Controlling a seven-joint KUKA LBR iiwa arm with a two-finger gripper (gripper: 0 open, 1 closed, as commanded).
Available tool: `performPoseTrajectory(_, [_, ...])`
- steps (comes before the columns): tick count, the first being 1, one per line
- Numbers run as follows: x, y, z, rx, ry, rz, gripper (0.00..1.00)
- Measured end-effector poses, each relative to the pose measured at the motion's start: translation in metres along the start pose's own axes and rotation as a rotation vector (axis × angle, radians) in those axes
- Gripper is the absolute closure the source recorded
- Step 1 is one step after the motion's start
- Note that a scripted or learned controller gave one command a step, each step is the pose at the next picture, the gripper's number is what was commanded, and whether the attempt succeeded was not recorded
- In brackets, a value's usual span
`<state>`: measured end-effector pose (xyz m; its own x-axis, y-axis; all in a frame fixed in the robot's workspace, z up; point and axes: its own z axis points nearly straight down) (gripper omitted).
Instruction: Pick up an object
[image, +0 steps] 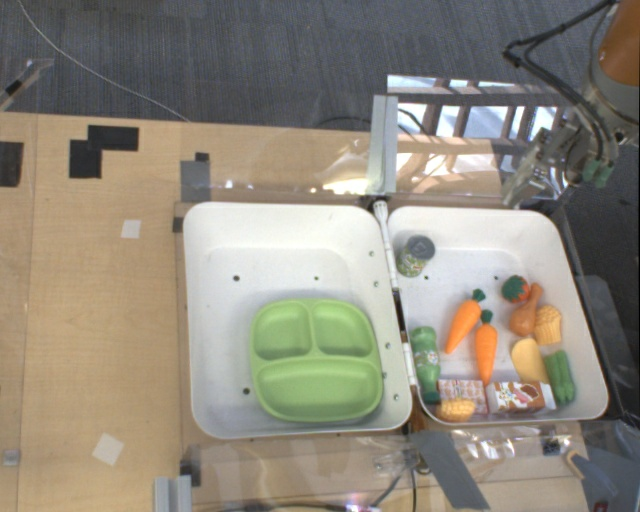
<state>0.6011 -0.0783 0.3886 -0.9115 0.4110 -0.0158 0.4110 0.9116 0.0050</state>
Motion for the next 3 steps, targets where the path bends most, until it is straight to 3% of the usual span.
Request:
performPoseTrajectory(1, [-0.05,-0.009,-0.102,0.0,-0.002,-0.017,1.0])
performPoseTrajectory(2, [-0.097,-0.098,-0.046,0.003,0.008,-0.272,1.0])
performPoseTrajectory(3, [-0.077,-0.103,0.075,0.002,0.017,-0.239,1.0])
